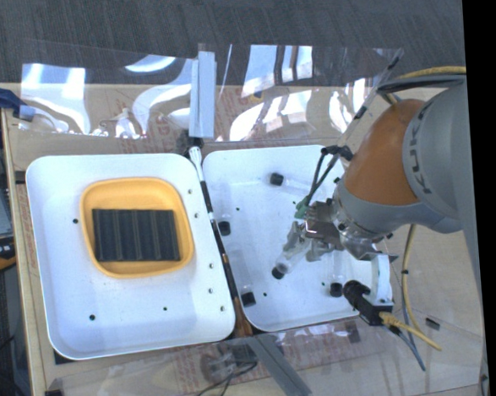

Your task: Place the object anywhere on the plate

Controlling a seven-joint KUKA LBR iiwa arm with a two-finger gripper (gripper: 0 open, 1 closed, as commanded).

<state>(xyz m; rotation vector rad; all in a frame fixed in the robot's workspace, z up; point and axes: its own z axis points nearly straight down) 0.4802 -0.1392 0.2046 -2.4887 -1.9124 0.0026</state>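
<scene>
On the bench, your gripper [287, 254] is hanging over the right bin [264, 306], its state untellable, far from the yellow plate [134, 201] waiting left.

Two shallow white bins sat side by side: one bin [70, 315] lay well away from the gripper [292, 251], the other bin [247, 184] directly beneath it. One yellow plate [104, 199] rested in the far bin, carrying one dark ribbed block [136, 234]. One grey arm [424, 172] with one orange band [381, 167] was present, ending in one gripper. One clear, dark-tipped object [280, 269] lay just beside the gripper.
</scene>
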